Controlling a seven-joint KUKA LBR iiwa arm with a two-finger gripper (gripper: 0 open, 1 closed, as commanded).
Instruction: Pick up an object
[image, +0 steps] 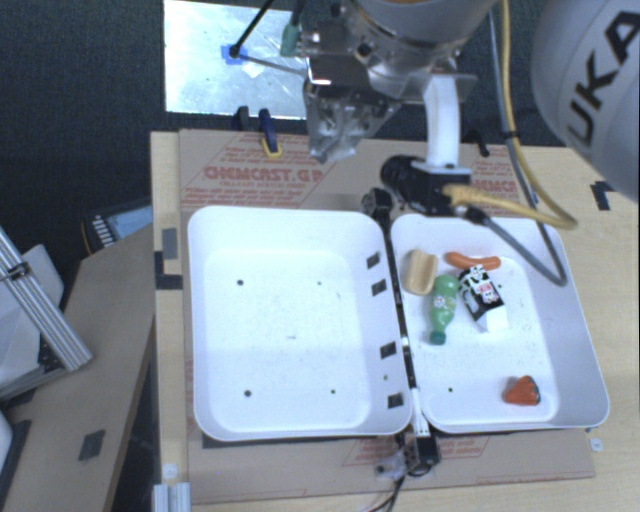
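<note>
Surface (120, 330) carries a printed cardboard sheet (250, 172) with two shallow white bins side by side on it. Arm (590, 70) enters from upper right, grey, lettering partly visible; its wrist sits over the far edge of the cardboard, above and behind the bins. Left bin (290, 410) is the larger-looking tray, a few dark dots on its floor. Right bin (570, 340) holds all the loose objects, grouped toward its far left part, plus one apart near the front right corner. Tool (335, 135) hangs beyond the far rim of the left bin, well apart from the objects; blurred, cannot tell how far it is parted, nothing seen in its grip. Objects: green bottle (443, 308) lying tilted; black-and-white cow-pattern block (486, 296) just beside it on the right; tan wedge (419, 271) just above the bottle; orange carrot-like piece (470, 260) touching the block's far end; small red-orange lump (521, 391) near the front right.
</note>
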